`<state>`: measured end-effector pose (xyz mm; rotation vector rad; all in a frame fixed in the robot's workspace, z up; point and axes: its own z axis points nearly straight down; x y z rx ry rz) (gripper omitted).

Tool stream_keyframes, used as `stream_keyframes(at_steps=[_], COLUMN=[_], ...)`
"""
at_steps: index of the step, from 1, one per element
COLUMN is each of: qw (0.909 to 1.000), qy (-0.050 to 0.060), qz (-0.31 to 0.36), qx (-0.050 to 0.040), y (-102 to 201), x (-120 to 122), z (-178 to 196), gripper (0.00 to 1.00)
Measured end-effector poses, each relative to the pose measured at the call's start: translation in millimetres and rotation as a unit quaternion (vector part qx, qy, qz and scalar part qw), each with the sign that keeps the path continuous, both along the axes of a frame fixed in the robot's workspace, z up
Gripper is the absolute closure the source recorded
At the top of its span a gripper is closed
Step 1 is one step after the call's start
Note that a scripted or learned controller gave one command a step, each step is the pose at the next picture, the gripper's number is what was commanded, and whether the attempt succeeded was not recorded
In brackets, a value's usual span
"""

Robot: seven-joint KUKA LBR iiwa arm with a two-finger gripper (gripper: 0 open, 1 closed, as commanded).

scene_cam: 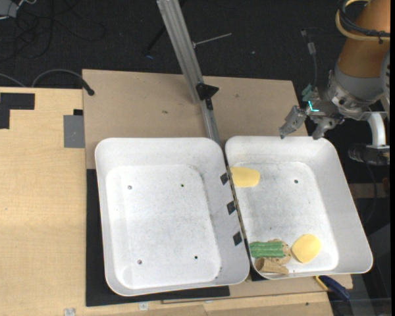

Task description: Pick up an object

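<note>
My gripper hangs over the far rim of the right bin, its two fingers spread apart and open, nothing between them. Inside that bin a pale yellow lump lies against the left wall. At the near end sit a round yellow piece, a green object and a tan object, bunched together. All of these lie well below and nearer than the gripper.
The left bin adjoins the right one, joined by black clips on the shared edge. A slanted metal rail runs from the top to the bins' far junction. Brown board and dark cables lie behind.
</note>
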<state>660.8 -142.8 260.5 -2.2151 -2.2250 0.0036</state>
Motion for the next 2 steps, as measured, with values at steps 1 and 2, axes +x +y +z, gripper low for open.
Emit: stream_keyframes(at_steps=[1, 2], qw=[1.0, 1.0], qy=[0.003, 0.002], qz=[0.0, 0.0], qx=[0.0006, 0.0005], y=[0, 2], x=[6, 10], z=[-62, -107], gripper=[0.0, 0.0])
